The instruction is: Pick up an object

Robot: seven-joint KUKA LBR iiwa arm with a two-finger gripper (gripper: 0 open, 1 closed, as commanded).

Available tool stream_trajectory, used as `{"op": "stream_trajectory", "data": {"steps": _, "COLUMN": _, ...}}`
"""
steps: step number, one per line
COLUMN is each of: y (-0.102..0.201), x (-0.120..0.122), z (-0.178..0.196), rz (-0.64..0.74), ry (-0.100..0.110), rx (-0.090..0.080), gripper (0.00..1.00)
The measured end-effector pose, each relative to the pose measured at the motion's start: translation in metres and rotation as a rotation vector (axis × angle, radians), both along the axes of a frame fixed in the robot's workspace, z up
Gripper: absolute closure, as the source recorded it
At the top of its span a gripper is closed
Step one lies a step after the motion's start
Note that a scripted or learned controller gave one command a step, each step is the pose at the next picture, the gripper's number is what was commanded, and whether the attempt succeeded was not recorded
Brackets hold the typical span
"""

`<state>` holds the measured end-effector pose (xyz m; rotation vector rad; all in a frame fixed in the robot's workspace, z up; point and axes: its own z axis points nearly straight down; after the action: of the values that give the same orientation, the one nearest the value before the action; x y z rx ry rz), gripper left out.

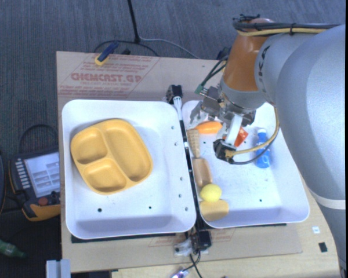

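My gripper hangs low over the far left part of the right bin, reaching in from the right. Right beneath and beside it lie an orange piece and a red-orange piece. A blue and white object rests to the gripper's right. Along the bin's left wall sit a waffle cone, a tan roll, a yellow ball and a tan block. Nothing is visibly held.
The left bin holds a yellow divided plate. The grey arm covers the right bin's far right corner. The bins' shared wall runs close to the cone and roll.
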<state>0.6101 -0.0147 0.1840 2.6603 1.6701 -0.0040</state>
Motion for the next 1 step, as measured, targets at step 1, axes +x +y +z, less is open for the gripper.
{"op": "stream_trajectory", "data": {"steps": 1, "y": -0.0015, "x": -0.0486, "z": -0.0002, "rz": 0.110, "ry": 0.002, "rx": 0.002, "gripper": 0.00}}
